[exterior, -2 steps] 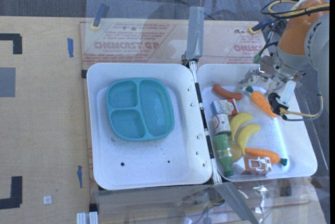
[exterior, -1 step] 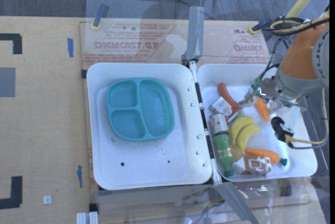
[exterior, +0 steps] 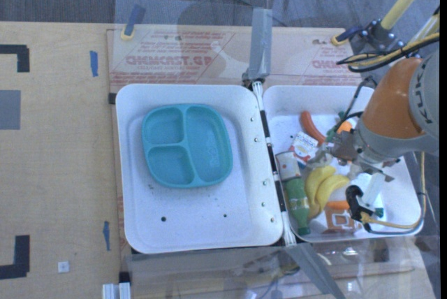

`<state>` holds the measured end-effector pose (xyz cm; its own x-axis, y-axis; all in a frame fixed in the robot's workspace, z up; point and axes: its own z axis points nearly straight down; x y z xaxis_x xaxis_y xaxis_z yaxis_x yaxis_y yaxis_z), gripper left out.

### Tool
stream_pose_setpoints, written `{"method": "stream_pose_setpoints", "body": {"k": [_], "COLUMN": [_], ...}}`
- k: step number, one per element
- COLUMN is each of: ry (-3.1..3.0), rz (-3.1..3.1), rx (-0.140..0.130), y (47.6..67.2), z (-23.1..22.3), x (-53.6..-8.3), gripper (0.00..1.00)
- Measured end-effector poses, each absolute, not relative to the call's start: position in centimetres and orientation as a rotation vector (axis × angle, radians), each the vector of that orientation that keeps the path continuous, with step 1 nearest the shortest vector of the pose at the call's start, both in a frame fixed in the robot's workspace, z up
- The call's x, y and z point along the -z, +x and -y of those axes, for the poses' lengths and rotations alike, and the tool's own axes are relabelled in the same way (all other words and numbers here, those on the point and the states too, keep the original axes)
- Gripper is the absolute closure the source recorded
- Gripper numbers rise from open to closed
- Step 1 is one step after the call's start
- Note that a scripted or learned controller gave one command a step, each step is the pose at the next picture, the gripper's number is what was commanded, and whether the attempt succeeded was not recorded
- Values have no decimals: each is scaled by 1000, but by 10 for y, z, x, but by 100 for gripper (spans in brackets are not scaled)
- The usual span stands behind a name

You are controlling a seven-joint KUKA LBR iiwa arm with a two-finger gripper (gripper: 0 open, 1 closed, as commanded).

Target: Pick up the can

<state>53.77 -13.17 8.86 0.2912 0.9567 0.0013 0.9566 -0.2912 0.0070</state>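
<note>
The right bin (exterior: pixel 401 210) holds a crowded pile. A small grey can (exterior: pixel 286 165) lies near the bin's left wall, just above a green bottle (exterior: pixel 299 205). My gripper (exterior: pixel 340 149) hangs over the middle of this bin, to the right of the can and apart from it, right above a bunch of yellow bananas (exterior: pixel 323 184). The arm's grey wrist and orange band (exterior: pixel 390 103) cover the bin's right part. Nothing shows held in the gripper.
A red sausage (exterior: pixel 313 126), a white and red packet (exterior: pixel 304 146) and an orange carrot (exterior: pixel 336 205) lie around the bananas. The left bin (exterior: pixel 140 221) bears a teal divided plate (exterior: pixel 187 145). Cables (exterior: pixel 377 46) hang at the upper right.
</note>
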Motion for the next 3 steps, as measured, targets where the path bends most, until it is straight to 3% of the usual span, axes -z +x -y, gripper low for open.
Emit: {"method": "stream_pose_setpoints", "body": {"k": [1, 2, 3], "ry": [2617, 2775, 2772], "rz": [-1725, -1471, -1476], "rx": [-11, 1, 3], "y": [532, 604, 605], "z": [176, 200, 198], "x": [-88, -120, -130], "gripper": [0, 0, 100]}}
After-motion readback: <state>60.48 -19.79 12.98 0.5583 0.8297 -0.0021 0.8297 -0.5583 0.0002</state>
